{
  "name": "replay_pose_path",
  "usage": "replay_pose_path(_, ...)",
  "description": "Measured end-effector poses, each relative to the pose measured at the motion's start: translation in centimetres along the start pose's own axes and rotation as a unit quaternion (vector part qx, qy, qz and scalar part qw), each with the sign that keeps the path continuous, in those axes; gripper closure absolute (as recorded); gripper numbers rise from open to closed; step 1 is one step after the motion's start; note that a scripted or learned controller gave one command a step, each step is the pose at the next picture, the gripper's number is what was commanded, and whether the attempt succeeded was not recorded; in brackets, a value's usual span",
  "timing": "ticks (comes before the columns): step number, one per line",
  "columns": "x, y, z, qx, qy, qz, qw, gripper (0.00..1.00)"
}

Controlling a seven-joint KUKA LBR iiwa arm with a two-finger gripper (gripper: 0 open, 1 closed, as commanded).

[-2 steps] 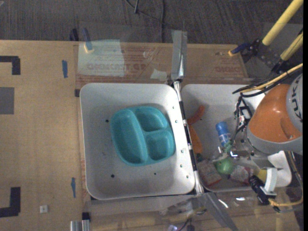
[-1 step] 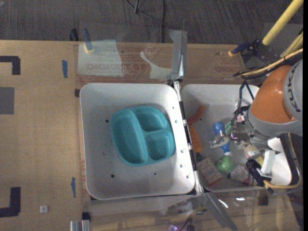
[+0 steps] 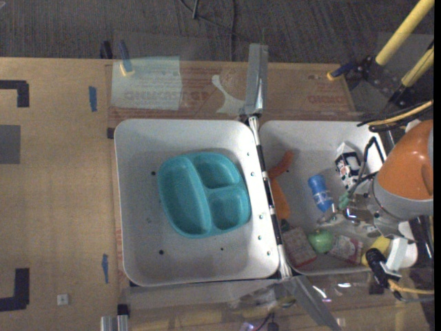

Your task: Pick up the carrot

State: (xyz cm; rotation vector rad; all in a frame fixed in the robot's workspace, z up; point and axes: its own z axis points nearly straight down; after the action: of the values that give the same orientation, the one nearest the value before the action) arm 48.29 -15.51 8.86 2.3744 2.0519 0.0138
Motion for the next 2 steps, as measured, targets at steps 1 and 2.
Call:
replay_pose_path(1,6.4,3.6,-4.1,0.004,-0.003,0.097,0.9953,0.0)
replay_pose_path(2,9.9,5.8,-9.5,0.004,-0.003,0.176,0.9844,0.0)
